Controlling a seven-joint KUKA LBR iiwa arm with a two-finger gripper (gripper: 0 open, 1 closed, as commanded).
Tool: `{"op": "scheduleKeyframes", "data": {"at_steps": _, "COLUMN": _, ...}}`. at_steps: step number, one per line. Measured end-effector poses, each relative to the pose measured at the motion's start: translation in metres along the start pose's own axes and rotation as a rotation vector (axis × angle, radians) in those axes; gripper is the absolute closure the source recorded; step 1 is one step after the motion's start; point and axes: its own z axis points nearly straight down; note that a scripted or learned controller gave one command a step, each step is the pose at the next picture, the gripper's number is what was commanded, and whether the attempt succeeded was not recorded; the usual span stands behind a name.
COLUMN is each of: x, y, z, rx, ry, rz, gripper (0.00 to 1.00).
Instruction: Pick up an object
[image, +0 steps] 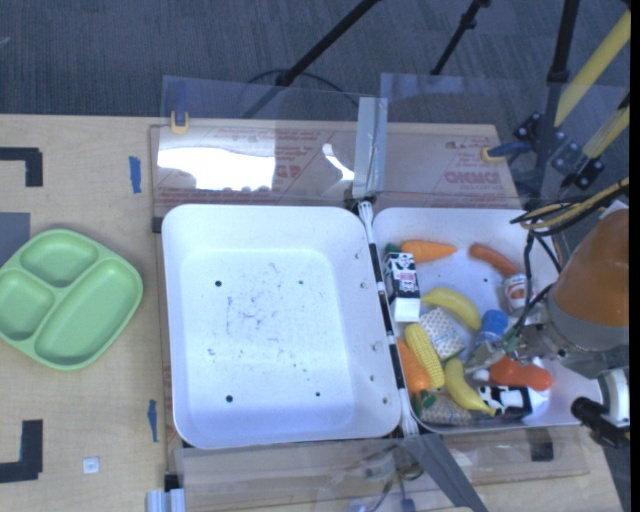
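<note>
Your right bin (455, 222) holds the toys: a carrot (428, 250), milk carton (403, 284), banana (452, 305) and corn (423, 357). The left bin (190, 240) beside it holds none. The gripper (500, 347) sits low among them; you cannot tell its jaws' opening.

Toy foods heaped in the right bin (455, 225). At the back, a carrot (428, 250) lies crosswise, with a sausage (492, 257) slanting near the far wall. A black-and-white carton (403, 283) lies lengthwise along the left wall. A banana (452, 305) curves at centre, just beside a blue piece (494, 323). Nearer the front, a corn cob (422, 357) lies slantwise, a second banana (462, 386) beside it, and an orange-red piece (521, 374) to the right.
</note>
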Motion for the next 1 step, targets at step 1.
{"op": "scheduleKeyframes", "data": {"at_steps": 1, "x": -0.0007, "y": 0.0023, "z": -0.0114, "rx": -0.008, "ry": -0.003, "rz": 0.001, "gripper": 1.00}}
